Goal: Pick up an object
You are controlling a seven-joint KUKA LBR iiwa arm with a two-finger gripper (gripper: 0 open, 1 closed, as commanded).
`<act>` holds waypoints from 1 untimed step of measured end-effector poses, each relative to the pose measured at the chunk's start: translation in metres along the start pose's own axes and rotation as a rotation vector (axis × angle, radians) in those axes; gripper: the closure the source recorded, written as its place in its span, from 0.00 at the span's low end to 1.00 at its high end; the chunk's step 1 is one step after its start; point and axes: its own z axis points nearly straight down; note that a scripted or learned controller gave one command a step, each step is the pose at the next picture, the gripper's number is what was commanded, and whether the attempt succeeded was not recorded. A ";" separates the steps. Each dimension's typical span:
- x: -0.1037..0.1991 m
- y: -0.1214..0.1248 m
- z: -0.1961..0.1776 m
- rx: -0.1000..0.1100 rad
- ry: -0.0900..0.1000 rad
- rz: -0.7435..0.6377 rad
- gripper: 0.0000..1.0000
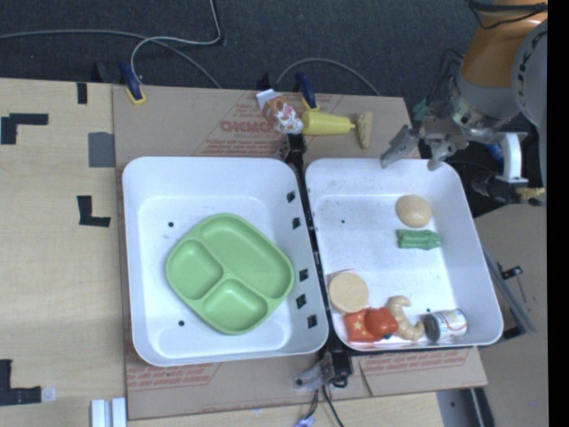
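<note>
Can (pixel 444 325) lies lower right, right bin (pixel 462 205); your gripper (pixel 415 150) hovers upper right, fingers spread, empty, poised over round cookie (pixel 413 210).

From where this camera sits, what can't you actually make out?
- Arm: upper part cut off by the top and right edges.
- Wrapper behind the bins: print too small to read.
- Can: label blurred.
- Red toy: shape unclear among its neighbours.

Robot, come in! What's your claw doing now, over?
Gripper open, above right bin's far rim, holding nothing. Nearest: tan round piece, green piece. Nothing blocking.
</note>
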 end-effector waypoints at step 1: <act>-0.040 -0.042 0.077 0.002 0.000 0.001 0.00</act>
